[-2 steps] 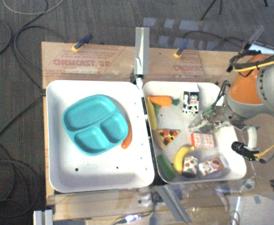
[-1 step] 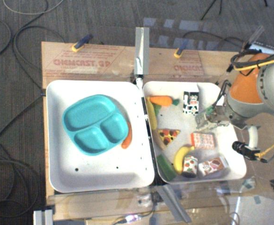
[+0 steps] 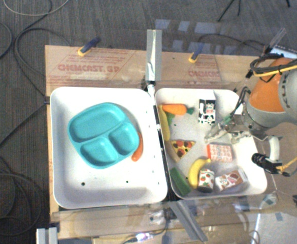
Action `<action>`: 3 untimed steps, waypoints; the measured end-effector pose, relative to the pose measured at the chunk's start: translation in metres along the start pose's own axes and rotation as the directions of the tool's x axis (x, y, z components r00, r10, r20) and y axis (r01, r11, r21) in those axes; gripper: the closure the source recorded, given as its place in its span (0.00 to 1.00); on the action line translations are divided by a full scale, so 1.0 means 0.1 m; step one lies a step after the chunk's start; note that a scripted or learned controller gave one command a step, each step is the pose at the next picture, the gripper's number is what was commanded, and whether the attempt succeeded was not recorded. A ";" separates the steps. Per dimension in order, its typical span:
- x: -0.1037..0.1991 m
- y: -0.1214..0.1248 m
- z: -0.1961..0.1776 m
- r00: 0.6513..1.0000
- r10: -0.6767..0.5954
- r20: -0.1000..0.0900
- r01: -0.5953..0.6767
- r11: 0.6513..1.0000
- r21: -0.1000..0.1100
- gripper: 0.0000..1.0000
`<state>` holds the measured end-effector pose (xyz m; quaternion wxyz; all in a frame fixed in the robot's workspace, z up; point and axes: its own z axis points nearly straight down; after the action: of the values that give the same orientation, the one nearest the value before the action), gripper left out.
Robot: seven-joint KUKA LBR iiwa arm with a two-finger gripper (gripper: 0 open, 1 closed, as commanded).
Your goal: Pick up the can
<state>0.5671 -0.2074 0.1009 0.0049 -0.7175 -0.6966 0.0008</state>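
The can (image 3: 205, 180) is seen standing upright near the front wall of the right bin (image 3: 250, 191), just beside a banana (image 3: 196, 170) on its left and a small packet (image 3: 230, 179) on its right. The pincer (image 3: 224, 130) is held over the middle of the same bin, so the can lies toward the front and slightly leftward from it. The arm is reached in from the right, wrist bent low. Whether the pincer is parted or closed cannot be told; nothing is seen held in it.
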 end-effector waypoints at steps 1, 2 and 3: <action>0.06 0.94 0.13 0.998 0.065 -0.004 -0.064 0.997 0.050 0.00; 0.25 0.75 -0.86 0.982 0.187 0.008 -0.187 0.982 -0.005 0.00; 0.02 -0.01 0.00 0.965 0.261 -0.002 -0.261 0.965 -0.004 0.00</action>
<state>0.5666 -0.2054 0.1008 0.0036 -0.8031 -0.5959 -0.0006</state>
